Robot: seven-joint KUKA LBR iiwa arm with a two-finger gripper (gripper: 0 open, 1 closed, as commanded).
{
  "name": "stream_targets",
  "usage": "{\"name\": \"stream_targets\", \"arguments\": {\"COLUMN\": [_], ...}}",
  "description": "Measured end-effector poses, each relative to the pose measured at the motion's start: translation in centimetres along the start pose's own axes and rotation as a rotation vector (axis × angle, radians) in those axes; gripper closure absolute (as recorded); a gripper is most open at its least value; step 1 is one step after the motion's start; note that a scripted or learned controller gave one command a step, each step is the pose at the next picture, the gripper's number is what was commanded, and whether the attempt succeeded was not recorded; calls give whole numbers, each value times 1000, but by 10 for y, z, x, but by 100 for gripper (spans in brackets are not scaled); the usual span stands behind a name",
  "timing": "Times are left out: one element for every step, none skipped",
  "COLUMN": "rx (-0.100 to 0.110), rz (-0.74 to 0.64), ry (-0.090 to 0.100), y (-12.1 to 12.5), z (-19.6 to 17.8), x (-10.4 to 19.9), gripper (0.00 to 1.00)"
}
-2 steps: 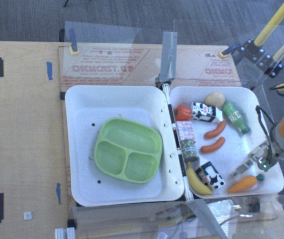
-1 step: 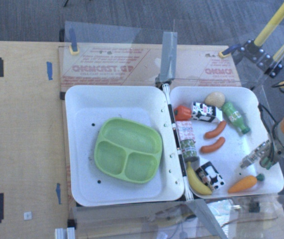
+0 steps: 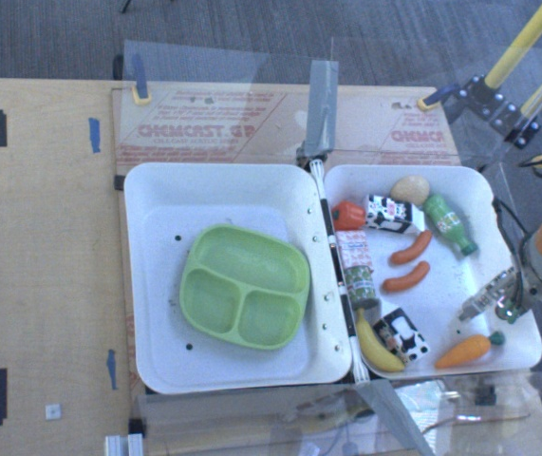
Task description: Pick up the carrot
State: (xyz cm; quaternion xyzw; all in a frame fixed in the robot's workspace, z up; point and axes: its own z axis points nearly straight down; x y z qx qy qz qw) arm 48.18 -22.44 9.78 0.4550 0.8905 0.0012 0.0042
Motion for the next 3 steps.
{"name": "stream_targets", "arguments": {"rx": [3, -1, 3], "rz": [-29, -27, -108], "ry": [2, -2, 2], "y": [0, 1, 1], "z": [10, 0, 10], "x": [1, 0, 1], "gripper": [0, 100, 100]}}
